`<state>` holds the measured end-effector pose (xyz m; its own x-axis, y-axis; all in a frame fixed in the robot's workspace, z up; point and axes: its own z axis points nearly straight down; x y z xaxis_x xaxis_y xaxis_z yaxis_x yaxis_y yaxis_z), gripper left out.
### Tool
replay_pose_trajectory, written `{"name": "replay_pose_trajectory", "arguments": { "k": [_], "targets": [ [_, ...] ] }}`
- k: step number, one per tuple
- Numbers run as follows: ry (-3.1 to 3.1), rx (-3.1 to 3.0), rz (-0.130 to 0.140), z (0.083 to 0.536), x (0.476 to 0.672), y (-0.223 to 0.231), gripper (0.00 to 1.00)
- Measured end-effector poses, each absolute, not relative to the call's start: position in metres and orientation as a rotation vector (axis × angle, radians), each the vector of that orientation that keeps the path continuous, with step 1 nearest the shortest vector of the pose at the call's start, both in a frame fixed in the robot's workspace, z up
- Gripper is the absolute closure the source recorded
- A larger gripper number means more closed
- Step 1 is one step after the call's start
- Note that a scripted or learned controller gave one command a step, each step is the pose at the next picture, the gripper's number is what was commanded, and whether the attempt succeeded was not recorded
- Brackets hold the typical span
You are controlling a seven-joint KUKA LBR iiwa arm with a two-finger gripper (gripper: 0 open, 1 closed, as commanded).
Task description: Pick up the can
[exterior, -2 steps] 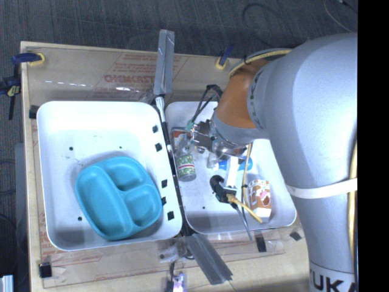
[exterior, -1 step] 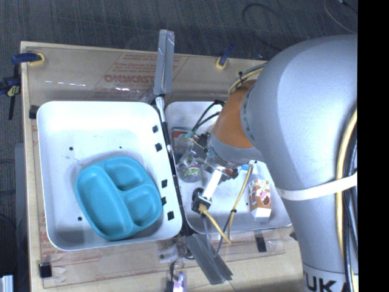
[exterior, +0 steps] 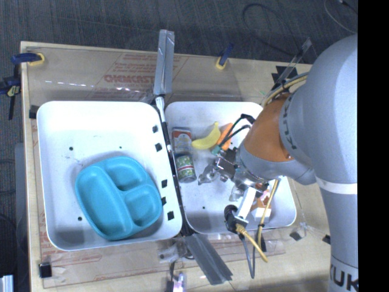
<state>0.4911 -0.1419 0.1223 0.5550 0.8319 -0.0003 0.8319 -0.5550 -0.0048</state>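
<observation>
Down in the right bin (exterior: 279, 218) sits the gripper (exterior: 209, 174), at the end of the grey and orange arm (exterior: 285, 142); I cannot tell its state; the can (exterior: 184, 166) lies just to its left, on its side along the bin's left wall; a yellow banana (exterior: 206, 139) is near, farther back; the left bin (exterior: 61, 132) holds a blue tray (exterior: 118, 196).
</observation>
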Motion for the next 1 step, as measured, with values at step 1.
{"name": "replay_pose_trajectory", "arguments": {
  "k": [1],
  "targets": [
    [-1.481, -2.767, 0.004, 0.1223, 0.4912, -0.1418, 0.0]
  ]
}}
